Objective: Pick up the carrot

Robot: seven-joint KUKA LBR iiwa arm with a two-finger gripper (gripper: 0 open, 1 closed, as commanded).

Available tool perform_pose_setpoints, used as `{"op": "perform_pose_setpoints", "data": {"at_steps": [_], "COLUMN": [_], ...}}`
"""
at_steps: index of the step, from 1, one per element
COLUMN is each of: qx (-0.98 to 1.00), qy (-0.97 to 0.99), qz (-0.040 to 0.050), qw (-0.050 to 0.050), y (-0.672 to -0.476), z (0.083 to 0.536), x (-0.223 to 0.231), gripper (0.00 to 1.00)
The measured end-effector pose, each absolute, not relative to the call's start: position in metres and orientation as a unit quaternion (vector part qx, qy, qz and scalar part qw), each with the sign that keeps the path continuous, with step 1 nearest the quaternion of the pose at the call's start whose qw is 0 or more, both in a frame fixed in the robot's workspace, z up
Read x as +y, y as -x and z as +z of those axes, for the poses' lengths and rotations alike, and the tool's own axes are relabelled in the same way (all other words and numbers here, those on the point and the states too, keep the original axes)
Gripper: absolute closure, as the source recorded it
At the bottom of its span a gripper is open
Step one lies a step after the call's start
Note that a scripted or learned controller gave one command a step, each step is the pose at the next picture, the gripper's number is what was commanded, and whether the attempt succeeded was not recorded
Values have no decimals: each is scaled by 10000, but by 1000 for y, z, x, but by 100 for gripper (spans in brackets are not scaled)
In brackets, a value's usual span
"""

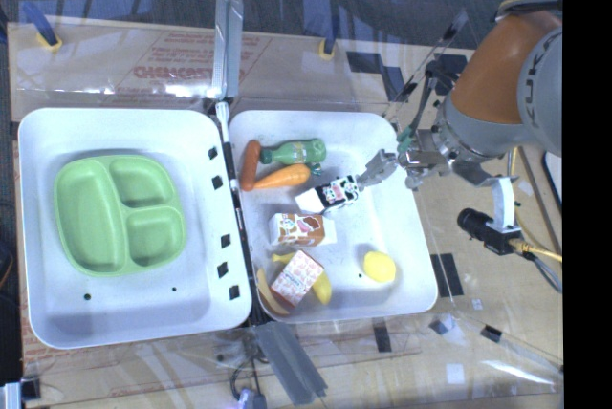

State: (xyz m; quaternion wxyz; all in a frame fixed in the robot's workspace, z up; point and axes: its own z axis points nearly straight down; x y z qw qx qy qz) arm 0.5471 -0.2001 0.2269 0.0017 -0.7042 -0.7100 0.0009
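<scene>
Orange and tapered, the carrot (281, 177) lies in the upper left part of the right bin (413, 235), tip toward the bin's middle. It touches a red-brown sausage-shaped piece (250, 163) on its left, and a green bottle (295, 152) lies just above it on its side.

My jaws (371, 172) reach in over the bin's upper right part from the right, well apart from the carrot. Whether they are spread or closed I cannot tell. Just beside their tip sits a small black-and-white carton (337, 192) with a white piece (310, 201) against its left side.

Lower down in the same bin I see a small box with red and yellow print (299, 228), a patterned pink box (297, 278) resting on yellow pieces (322, 290) near the front wall, and a lemon (380, 267) off to the right, apart from the rest.

The left bin (115, 302) holds a green tray (119, 213) with 3 compartments. The 2 bins stand side by side on the tabletop (115, 63), touching along a middle seam.
</scene>
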Motion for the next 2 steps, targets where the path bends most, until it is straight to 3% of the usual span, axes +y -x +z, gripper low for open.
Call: {"op": "perform_pose_setpoints", "data": {"at_steps": [1, 2], "qx": [-6609, -6738], "qy": [7505, 7385], "qz": [9, -122], "qw": [16, -199], "y": [-613, -602], "z": [136, 111], "x": [-144, -103], "gripper": [0, 0]}}
